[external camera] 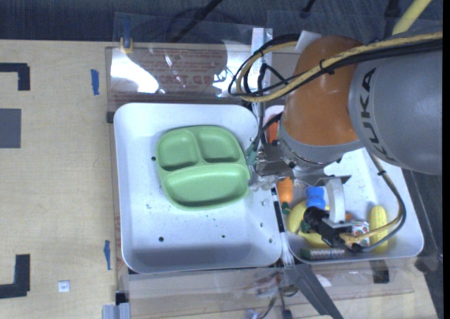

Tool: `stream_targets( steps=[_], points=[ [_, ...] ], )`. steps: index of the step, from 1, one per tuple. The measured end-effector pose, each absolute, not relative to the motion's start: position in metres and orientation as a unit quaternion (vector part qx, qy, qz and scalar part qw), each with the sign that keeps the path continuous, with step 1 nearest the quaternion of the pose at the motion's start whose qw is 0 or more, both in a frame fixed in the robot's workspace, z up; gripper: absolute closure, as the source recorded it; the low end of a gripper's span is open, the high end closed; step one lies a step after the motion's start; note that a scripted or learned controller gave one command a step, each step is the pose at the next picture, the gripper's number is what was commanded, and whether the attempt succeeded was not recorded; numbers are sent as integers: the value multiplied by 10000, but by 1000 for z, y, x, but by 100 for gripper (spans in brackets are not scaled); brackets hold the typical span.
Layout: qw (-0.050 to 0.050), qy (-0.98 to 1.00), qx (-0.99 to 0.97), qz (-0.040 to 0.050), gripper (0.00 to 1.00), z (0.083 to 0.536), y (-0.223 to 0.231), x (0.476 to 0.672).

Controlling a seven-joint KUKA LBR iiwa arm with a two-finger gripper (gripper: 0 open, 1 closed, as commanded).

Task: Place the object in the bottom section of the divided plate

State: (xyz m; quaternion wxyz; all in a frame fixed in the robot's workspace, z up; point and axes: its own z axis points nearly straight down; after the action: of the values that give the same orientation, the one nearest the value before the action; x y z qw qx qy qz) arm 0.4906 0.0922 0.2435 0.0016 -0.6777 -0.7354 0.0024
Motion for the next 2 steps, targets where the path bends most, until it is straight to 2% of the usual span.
stream_targets(
  steps=[1,2],
  points=[
    [-4,-7077,-7065,16,100,324,47,508],
    [-5,-6681,-7440,16,100,361,162,492]
  ],
)
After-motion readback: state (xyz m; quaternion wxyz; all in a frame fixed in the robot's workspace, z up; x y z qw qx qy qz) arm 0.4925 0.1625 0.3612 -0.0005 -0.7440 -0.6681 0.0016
